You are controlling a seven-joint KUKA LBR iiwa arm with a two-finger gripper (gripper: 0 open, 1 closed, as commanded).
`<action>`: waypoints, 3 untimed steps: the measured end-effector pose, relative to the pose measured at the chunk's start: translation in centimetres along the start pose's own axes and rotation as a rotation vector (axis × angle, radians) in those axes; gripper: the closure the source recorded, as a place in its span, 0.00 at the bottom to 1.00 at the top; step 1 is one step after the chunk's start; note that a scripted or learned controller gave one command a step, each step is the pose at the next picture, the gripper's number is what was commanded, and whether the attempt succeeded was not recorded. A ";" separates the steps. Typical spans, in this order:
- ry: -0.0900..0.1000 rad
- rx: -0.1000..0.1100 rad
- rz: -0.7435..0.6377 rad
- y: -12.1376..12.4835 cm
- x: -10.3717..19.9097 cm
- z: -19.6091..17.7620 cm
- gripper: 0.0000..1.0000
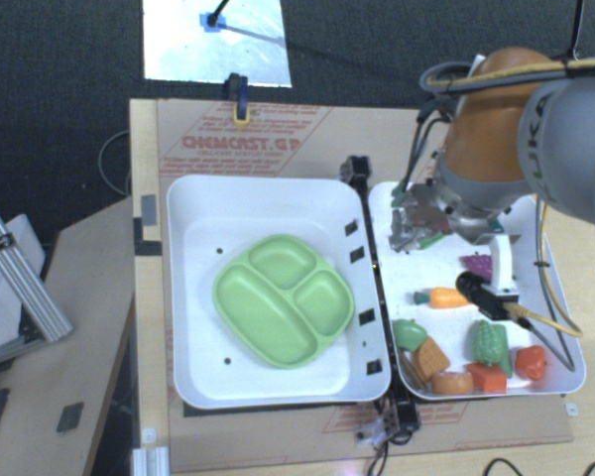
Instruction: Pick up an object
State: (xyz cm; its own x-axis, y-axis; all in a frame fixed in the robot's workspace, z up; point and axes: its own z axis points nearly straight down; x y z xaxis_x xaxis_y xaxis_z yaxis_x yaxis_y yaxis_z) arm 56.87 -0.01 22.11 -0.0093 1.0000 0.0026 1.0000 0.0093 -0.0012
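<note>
Grey hand [409, 228] near right bin's [381, 198] far-left corner

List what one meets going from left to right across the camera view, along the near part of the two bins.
Green divided plastic plate → rounded green toy vegetable → orange wedge-shaped toy → bumpy green toy vegetable → red toy tomato.

Glossy green plastic tray [283, 300]; smooth white plastic bins [193, 266]; matt cardboard [248, 142].
</note>
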 end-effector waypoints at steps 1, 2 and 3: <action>0.001 0.000 -0.001 -2.6 5.6 -0.8 1.00; -0.001 0.000 0.002 -4.4 9.0 0.4 1.00; -0.002 -0.004 0.008 -4.9 8.1 -1.3 1.00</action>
